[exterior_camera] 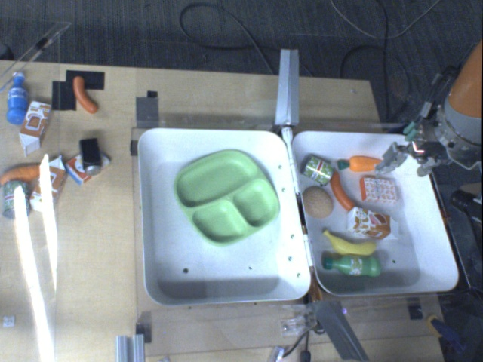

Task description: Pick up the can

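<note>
The can (318, 169) lies on its side in the upper left corner of the right bin (445, 247), close to the divider wall, with a brown ball (318, 202) just below it and a hot dog (342, 191) and a carrot (364, 164) to its right. The gripper (407, 155) hovers over the bin's upper right part, well apart from the can; whether it is released or clenched I cannot tell. The likely trouble is crowding: a descent beside the wall could strike the rim or nudge the ball, and the round can may roll away or slip.
</note>
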Controlling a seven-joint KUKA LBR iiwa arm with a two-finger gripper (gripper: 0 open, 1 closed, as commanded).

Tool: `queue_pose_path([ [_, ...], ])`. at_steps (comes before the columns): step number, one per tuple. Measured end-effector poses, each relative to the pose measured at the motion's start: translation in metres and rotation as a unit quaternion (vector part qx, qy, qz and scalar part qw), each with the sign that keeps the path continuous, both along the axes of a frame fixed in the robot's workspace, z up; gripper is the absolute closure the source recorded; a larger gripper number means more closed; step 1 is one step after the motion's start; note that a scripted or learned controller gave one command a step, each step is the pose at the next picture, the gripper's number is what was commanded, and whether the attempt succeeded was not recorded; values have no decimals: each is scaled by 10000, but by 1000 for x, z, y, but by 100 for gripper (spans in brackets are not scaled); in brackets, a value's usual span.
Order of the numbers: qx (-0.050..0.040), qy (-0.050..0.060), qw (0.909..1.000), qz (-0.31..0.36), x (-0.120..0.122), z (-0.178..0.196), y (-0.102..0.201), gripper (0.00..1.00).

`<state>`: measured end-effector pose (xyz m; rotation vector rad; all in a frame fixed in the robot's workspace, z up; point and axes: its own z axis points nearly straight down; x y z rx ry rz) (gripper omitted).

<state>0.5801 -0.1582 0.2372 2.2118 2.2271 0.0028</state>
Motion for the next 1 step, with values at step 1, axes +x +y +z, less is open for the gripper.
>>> queue_pose_path([
  [1, 4, 0, 9983, -590, 75, -97, 44, 0],
])
